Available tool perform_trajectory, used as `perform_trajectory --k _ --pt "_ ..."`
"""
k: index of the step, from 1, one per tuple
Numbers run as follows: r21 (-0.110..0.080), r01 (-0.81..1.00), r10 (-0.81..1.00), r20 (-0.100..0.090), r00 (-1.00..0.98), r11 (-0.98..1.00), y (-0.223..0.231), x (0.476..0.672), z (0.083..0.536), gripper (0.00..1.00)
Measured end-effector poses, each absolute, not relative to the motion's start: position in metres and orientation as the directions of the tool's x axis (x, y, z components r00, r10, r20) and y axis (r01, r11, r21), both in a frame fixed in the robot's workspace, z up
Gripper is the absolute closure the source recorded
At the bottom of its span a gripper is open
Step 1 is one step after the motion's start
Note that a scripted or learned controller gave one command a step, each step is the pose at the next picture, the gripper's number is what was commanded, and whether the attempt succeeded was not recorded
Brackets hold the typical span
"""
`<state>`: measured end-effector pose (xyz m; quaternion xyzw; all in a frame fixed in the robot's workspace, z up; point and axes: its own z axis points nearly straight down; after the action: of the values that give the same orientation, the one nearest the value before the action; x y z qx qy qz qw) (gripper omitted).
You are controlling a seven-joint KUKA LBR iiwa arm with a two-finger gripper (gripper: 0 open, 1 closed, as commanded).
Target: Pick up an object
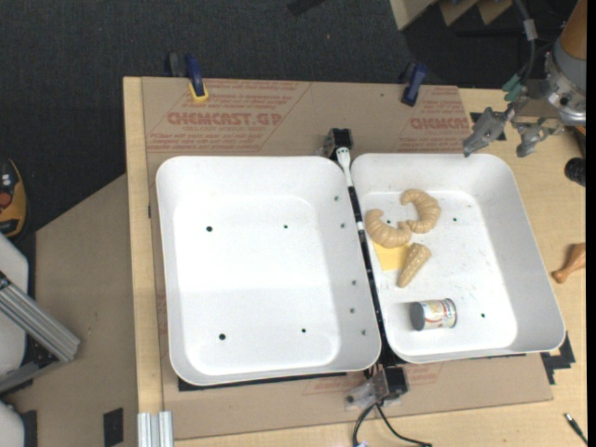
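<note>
The can point(434, 315) lies apart from the pastries point(402, 231), the easiest pick. The end effector point(503, 134), open and empty, should descend straddling it.

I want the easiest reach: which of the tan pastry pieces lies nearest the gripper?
The curved croissant at the bin's far side; the other two lie nearer the divider, away from the gripper.

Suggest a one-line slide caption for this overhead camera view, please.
Gripper open above the right bin's far corner; croissants, a yellow piece and a small can lie inside.
</note>
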<state>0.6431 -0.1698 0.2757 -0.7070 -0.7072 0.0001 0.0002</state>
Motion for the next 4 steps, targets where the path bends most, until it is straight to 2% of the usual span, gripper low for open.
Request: perform_trajectory --k 1,2,3,4 --pt "-0.012 1.0 1.0 0.004 -0.003 0.004 -0.138 0.665 0.153 0.0" --pt "-0.01 1.0 1.0 0.002 0.001 -0.001 -0.142 0.638 0.079 0.0" --pt "0.004 1.0 1.0 -0.001 -0.005 0.005 -0.095 0.668 0.085 0.0" --pt "0.007 1.0 1.0 -0.002 -0.001 0.002 -0.098 0.668 0.097 1.0"
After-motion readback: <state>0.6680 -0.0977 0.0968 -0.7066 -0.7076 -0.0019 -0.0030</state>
